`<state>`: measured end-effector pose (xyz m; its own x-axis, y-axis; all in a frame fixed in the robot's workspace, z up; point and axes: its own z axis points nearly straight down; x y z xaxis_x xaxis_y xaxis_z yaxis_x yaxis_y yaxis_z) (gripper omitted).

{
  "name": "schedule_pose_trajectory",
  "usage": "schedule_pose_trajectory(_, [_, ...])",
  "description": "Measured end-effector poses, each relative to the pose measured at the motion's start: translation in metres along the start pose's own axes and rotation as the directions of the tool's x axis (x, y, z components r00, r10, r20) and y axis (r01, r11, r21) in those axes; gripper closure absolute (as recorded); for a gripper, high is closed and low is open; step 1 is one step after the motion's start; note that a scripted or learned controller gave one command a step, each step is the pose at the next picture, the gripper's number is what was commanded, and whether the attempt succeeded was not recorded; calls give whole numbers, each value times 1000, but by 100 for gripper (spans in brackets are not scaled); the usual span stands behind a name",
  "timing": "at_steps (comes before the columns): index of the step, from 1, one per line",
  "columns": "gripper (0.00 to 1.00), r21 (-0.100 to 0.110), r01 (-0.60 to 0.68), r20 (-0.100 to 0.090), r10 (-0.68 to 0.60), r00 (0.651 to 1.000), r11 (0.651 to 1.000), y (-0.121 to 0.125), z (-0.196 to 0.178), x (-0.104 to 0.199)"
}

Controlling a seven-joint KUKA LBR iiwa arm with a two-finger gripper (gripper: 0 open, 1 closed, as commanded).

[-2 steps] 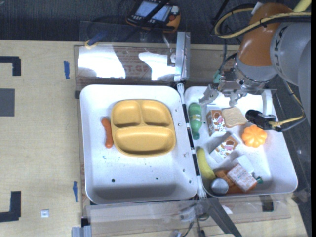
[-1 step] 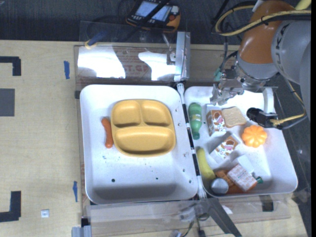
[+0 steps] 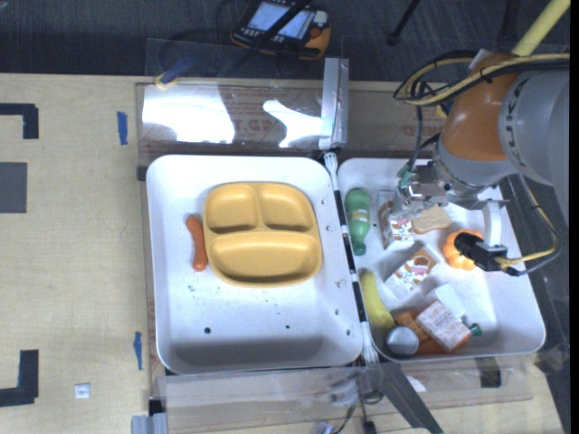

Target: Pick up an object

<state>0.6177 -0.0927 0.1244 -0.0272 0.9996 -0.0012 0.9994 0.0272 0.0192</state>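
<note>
Camera view is giving us the gripper hanging low over the right bin, right above a tan bread-like piece and a small packet; we cannot tell how it is set. We are seeing a green bottle lying along that bin's left wall, a banana below it, an orange toy near the arm. Over in the left bin, a yellow divided tray is sitting beside an orange carrot.

bins: 2 | yellow tray: 1 | carrot: 1 | green bottle: 1 | banana: 1
</note>
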Motion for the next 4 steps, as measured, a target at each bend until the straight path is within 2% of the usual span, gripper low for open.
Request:
schedule_pose_trajectory(1, [100, 21, 125, -3, -125, 992, 992, 6, -117, 34])
schedule_pose_trajectory(2, [100, 23, 315, -9, -315, 949, 949, -11, -136, 81])
schedule_pose_trajectory(3, [100, 20, 481, -13, -481, 877, 876, -101, -119, 79])
schedule_pose_trajectory(4, [100, 17, 388, -7, -388, 922, 922, -24, -146, 122])
